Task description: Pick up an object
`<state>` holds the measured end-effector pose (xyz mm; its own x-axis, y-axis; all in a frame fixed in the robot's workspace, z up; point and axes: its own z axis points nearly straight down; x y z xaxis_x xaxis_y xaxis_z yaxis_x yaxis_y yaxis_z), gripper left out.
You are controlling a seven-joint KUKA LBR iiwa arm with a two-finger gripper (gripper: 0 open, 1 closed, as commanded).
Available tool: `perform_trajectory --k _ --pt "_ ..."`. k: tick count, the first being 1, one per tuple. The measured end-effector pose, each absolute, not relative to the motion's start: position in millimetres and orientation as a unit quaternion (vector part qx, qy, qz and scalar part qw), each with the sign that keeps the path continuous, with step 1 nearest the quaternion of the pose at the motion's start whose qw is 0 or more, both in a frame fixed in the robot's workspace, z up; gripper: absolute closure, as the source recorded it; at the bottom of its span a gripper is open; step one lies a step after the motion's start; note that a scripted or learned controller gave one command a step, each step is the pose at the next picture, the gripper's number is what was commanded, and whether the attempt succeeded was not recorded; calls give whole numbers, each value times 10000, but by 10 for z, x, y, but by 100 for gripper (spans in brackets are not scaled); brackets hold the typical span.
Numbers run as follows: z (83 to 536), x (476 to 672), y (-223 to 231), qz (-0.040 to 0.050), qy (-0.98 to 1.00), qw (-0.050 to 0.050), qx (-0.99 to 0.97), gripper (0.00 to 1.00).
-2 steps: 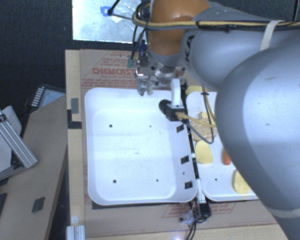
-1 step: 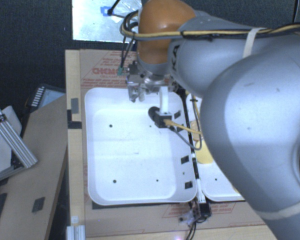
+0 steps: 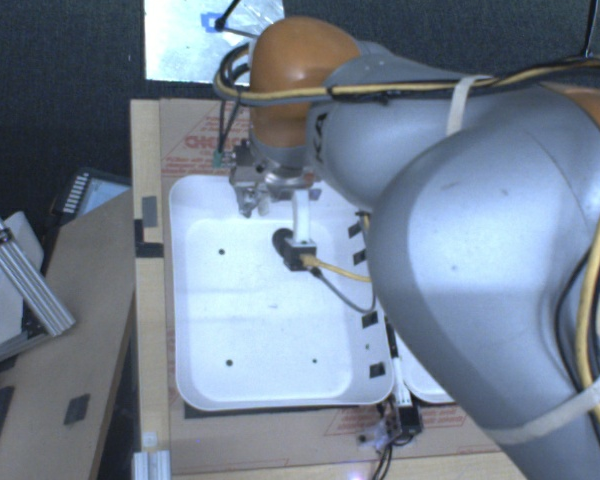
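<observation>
1. What is to be picked up, and where it lies, cannot be told from this view. The floor of the left bin (image 3: 250, 308) is plain white, marked by a few small dark dots (image 3: 230, 362).
2. The gripper (image 3: 255, 206) hangs over the far end of the left bin, just inside its far rim and a little right of the middle. Whether it is open or closed, and whether it has hold of anything, cannot be told at this size and angle.
3. Above the gripper sits the orange band (image 3: 290, 63) of the wrist. From there the grey arm (image 3: 480, 218) runs down to the right and widens towards the camera.
4. The arm covers nearly all of the right bin (image 3: 430, 390); a pale sliver of its near-left corner peeks out just beside the left bin.
5. Small black clips (image 3: 370, 318) sit along the left bin's right rim, between the two bins.
6. Both bins rest on a brown worktop (image 3: 150, 148), which carries red print (image 3: 195, 143) beyond the left bin's far rim.
7. Further out, a shiny silver sheet (image 3: 190, 18) lies against the dark background at the top. A brown board (image 3: 80, 298) and a slanted metal rail (image 3: 20, 278) stand to the left of the worktop.
</observation>
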<state>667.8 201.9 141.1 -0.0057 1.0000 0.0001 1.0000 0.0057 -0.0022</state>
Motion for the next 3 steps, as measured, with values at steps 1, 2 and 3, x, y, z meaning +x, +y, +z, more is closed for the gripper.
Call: perform_trajectory --k 1,2,3 --pt "1550 6695 2013 -18 -7092 -4 -7050 100" --pt "976 6672 2353 9 -7092 11 -7050 100" --pt "831 5614 2349 33 -7080 27 -7062 100"
